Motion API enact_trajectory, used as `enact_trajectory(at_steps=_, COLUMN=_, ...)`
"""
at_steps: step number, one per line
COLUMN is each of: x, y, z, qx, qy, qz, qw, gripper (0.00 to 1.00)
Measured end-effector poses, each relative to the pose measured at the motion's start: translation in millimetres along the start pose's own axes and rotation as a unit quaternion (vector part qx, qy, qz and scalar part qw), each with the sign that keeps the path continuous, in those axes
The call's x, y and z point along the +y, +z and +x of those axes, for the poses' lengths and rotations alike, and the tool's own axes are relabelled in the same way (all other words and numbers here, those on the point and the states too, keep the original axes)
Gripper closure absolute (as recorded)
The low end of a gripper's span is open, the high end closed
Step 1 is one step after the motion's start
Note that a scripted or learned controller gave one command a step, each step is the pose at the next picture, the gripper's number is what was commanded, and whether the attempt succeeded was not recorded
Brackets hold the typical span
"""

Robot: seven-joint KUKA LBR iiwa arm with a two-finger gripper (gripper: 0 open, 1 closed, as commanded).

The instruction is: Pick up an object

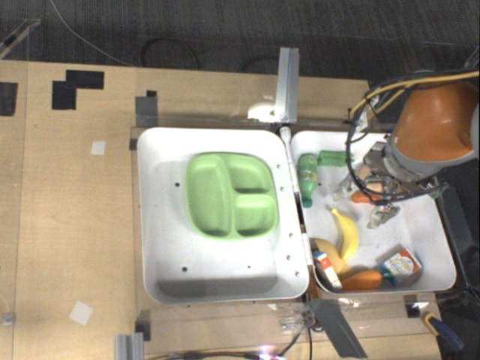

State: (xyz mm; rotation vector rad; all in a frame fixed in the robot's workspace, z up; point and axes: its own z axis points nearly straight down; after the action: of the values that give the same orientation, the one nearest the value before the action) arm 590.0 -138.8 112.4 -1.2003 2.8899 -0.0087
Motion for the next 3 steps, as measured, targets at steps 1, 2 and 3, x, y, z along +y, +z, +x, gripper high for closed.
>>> enact_trajectory(at_steps=1, x=80.3, y=17.7, z=44.1, qx=-0.007, qy=0.081, qz=0.009, qw=0.9967, gripper=0.0)
enact_trajectory(at_steps=2, x=79.3, y=18.0, z=43.6, qx=-0.006, qy=0.09, qz=0.008, qw=0.9959, gripper=0.0)
enact_trajectory(at_steps=3, x=74.7, y=19.6, z=34.2, qx=0.0, qy=0.098, qz=0.003, qw=0.9952, gripper=0.0)
